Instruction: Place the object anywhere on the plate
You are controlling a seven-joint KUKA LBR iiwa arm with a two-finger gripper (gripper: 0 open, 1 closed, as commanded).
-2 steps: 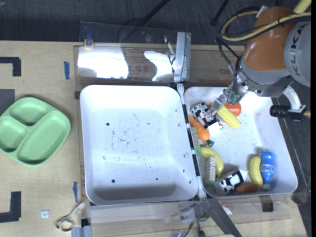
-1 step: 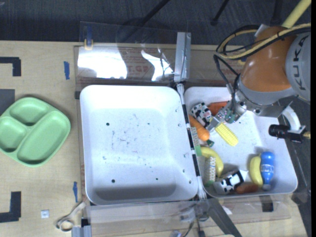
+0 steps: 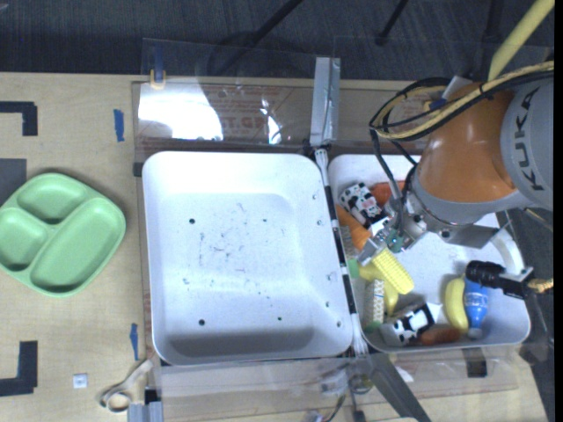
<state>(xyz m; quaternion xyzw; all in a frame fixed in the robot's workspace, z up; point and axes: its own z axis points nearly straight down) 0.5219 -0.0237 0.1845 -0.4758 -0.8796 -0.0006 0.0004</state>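
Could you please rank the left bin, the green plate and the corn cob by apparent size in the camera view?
1. Left bin, clearly the largest.
2. Green plate.
3. Corn cob, the smallest, lying in the right bin.

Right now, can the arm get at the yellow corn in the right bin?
Probably yes. The gripper sits right over the yellow corn in the right bin, nothing above it, though toys crowd both sides.

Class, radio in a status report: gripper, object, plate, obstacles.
Gripper low in right white bin, over yellow corn cob toy; grasp unconfirmed. Green divided plate far left on bench. Left white bin lies between.
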